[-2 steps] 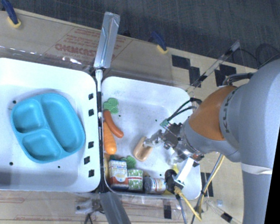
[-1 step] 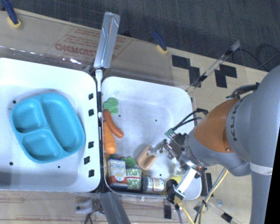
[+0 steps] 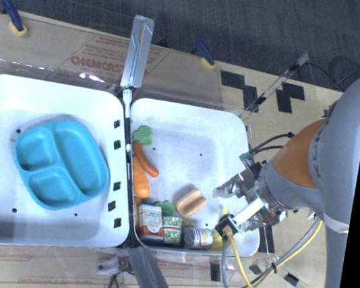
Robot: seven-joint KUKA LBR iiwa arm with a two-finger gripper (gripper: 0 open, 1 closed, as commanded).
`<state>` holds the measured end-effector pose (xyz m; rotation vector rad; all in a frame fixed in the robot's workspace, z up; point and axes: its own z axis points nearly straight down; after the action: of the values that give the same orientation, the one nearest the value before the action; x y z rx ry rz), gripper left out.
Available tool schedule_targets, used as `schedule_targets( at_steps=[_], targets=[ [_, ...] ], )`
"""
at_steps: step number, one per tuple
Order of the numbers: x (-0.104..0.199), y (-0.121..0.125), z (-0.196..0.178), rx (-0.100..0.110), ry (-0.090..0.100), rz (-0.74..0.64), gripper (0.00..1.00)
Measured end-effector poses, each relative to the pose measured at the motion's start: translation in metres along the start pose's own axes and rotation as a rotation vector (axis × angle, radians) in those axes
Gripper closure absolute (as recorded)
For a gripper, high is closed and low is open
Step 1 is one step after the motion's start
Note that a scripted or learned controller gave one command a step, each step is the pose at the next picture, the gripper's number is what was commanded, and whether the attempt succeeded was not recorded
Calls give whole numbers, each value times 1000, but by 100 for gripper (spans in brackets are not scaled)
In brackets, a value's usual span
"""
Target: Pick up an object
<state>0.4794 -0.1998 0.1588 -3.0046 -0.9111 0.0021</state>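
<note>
Stock along the near wall of the shallow white bin (image 3: 189,128) at 3 o'clock on the desk (image 3: 59,51):
- two small cartons with red and green labels (image 3: 158,223), side by side
- silvery tin can lying on its side (image 3: 200,237), touching the cartons at their 3 o'clock
- small yellow piece (image 3: 219,239) just beyond the can

Next row back:
- tan oval bread-roll toy (image 3: 191,202), lying free at 1 o'clock of the cartons
- short orange stub (image 3: 141,185) and orange plastic carrot with a green leafy top (image 3: 144,154), both along the bin's 9 o'clock wall

Pincer (image 3: 225,190): over the bin's 4 o'clock quarter, just at 3 o'clock of the roll. Nothing visible in it. Whether it is apart or together cannot be told from this angle.

Second shallow white bin (image 3: 8,111), at 9 o'clock: one blue three-compartment plastic plate (image 3: 61,162).

Task's thing: any item. The roll looks likeliest, being nearest the pincer and standing clear of its neighbours.

Risks, as judged:
- The rounded roll may squirt aside if met off-centre.
- The near-wall row is packed tight, so a grab there could catch two items or jam against the wall.

Unclear:
- The yellow piece is partly covered by the robot, and its shape is unknown.
- A small green scrap (image 3: 168,207) between cartons and roll is unidentified.
- Carton labels are unreadable.
</note>
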Motion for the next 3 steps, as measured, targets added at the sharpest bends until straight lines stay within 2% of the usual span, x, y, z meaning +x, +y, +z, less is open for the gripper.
schedule_targets(
  at_steps=[1,2,3],
  targets=[
    [15,22,-19,2,0,313,0],
    [114,87,-67,1,1,350,0],
    [54,47,33,9,-8,382,0]
  ],
)
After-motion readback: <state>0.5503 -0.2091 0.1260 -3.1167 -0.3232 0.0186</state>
